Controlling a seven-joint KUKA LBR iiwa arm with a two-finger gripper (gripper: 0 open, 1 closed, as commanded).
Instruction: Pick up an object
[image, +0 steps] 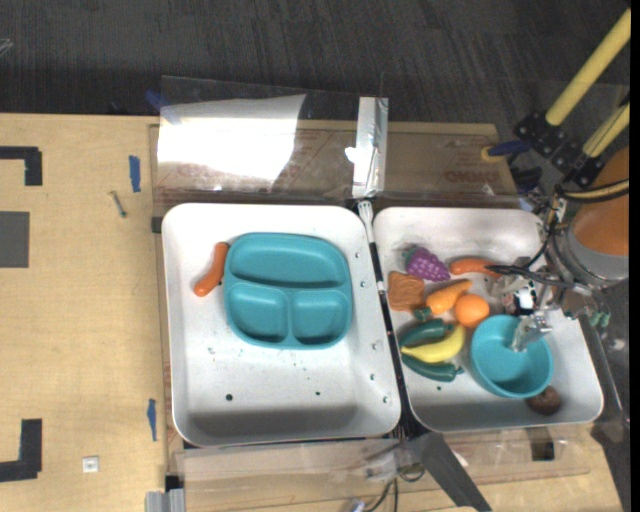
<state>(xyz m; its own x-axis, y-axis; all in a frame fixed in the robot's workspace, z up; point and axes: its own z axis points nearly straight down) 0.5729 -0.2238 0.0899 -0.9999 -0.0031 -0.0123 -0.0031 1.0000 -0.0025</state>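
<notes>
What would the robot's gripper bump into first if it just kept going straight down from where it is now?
Most likely the teal bowl in the right bin: the gripper hangs over the bowl's upper rim. Depth is hard to judge from above, so it might touch the rim or the bowl's inside.

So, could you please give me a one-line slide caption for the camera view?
Gripper hovering over the teal bowl among toy food in the right bin; teal divided plate in the left bin.

Bright overhead light, glare on clear sheet (235, 135).
</notes>
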